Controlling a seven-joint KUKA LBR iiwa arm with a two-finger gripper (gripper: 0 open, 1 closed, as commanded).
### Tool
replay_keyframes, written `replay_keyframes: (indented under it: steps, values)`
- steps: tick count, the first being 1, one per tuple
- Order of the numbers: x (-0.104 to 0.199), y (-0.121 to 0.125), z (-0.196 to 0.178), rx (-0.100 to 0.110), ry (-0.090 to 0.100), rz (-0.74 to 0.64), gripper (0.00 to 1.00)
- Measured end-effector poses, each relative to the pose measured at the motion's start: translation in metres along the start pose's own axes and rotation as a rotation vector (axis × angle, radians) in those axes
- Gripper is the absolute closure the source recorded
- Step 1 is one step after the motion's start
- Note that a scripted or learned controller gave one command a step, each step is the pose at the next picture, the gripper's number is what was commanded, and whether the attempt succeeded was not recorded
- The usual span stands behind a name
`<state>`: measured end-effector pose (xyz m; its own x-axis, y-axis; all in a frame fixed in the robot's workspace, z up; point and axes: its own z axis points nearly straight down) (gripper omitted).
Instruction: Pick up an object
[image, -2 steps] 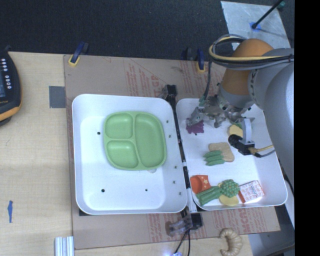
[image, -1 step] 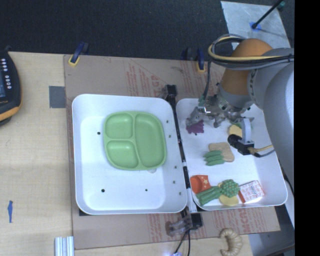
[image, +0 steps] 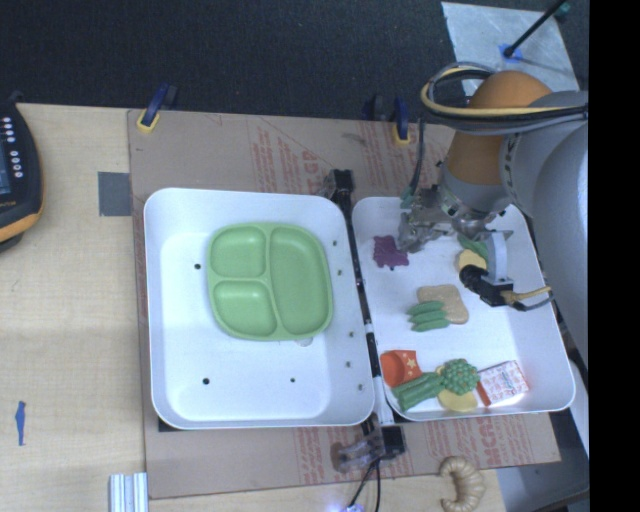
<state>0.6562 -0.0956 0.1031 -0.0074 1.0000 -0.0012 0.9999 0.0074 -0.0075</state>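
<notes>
My gripper (image: 418, 232) hangs low over the far left part of the right bin (image: 545, 330), under the grey arm with its orange band. A small purple object (image: 390, 252) lies on the bin floor just left of it and a little nearer; I cannot tell whether they touch. Nothing shows as held. Nearer the middle, a tan slice (image: 448, 300) has a green bean pod (image: 428, 316) lying on it.
The right bin's near edge holds a red piece (image: 399, 365), a broccoli (image: 458, 376), a green pod (image: 417, 391), a yellow piece (image: 459, 402) and a red-and-white packet (image: 503, 382). The left bin (image: 180, 380) holds a green divided plate (image: 270, 280). A tan curled thing (image: 462, 482) lies outside.
</notes>
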Motion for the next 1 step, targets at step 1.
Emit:
replay_keyframes:
  steps: [1]
  values:
    - [0.0,-0.0001,0.0003,0.0,0.0,0.0,0.0]
